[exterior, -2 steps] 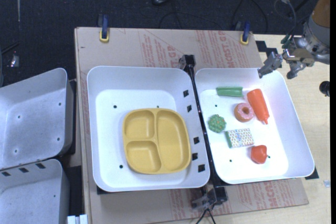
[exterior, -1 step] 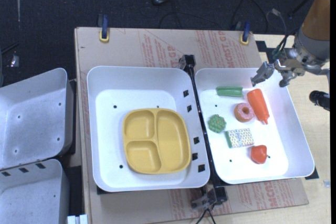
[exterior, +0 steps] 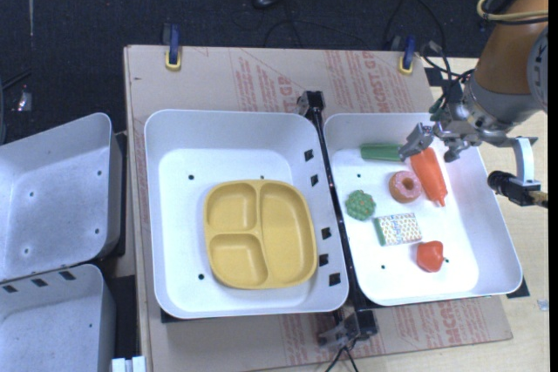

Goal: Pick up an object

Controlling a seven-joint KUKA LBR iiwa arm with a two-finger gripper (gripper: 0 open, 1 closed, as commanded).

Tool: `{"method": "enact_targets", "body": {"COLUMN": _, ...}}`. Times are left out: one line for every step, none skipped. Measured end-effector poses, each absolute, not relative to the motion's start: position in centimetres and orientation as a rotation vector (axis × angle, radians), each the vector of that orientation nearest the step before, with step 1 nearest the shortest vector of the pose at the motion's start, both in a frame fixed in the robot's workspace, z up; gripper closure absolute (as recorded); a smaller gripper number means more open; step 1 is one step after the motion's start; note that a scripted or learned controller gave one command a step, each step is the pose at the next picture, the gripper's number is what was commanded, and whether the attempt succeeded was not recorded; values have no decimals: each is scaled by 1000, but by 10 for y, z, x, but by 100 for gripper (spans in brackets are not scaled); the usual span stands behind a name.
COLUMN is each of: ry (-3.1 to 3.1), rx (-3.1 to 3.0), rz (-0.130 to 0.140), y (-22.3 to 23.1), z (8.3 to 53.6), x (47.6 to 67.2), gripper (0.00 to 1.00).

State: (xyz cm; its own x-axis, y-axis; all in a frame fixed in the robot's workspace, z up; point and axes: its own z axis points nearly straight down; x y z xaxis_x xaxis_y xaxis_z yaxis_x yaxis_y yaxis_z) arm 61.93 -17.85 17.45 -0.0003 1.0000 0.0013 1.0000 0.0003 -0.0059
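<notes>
The gripper (exterior: pixel 432 139) hangs over the far end of the right bin (exterior: pixel 497 226), fingers spread wide and grasping nothing. An orange carrot (exterior: pixel 430 174) lies just beneath it, beside a green stick (exterior: pixel 380 152). A yellow divided plate (exterior: pixel 260 233) sits in the left bin (exterior: pixel 174 187).
</notes>
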Motion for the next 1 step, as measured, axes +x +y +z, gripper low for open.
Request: {"method": "enact_targets", "body": {"ry": -2223, "rx": -2225, "rz": -2, "y": -180, "z": 118, "x": 614, "gripper": 0}}
